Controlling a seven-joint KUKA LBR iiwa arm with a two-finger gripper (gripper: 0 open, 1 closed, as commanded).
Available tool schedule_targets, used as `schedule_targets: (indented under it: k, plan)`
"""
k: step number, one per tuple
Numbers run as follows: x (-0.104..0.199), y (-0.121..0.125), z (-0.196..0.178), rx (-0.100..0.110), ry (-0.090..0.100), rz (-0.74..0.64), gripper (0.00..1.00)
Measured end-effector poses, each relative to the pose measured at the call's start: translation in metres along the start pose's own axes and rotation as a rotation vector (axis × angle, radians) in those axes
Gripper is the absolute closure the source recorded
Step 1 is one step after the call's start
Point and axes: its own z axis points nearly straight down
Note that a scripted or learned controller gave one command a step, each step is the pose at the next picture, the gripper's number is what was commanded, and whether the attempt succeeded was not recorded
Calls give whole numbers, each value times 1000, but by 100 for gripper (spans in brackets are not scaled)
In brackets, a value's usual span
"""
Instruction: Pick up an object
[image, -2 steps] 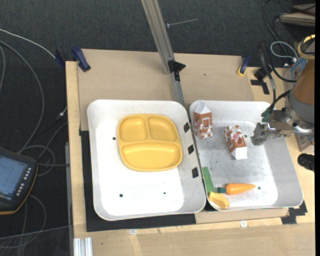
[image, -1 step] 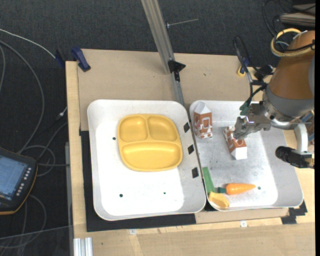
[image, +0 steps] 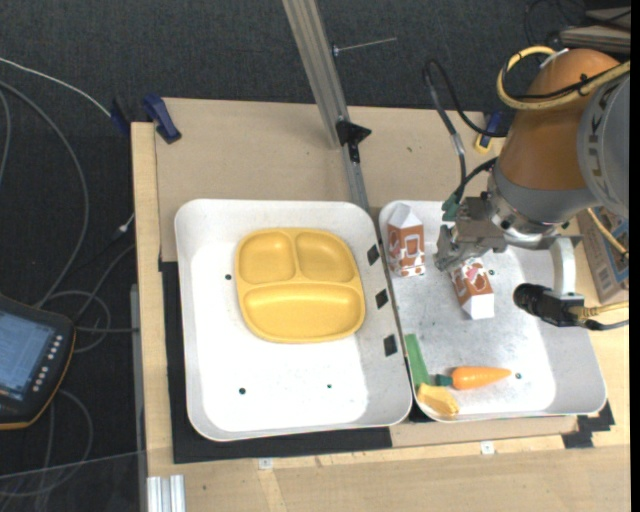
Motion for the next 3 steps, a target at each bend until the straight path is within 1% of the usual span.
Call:
schedule_targets:
  k: [1,2,3]
  plan:
    - [46,14,-6,0,1,0,100]
    - [94,38,-14,-1,0,0,100]
    - [140,67,-14,-1,0,0,100]
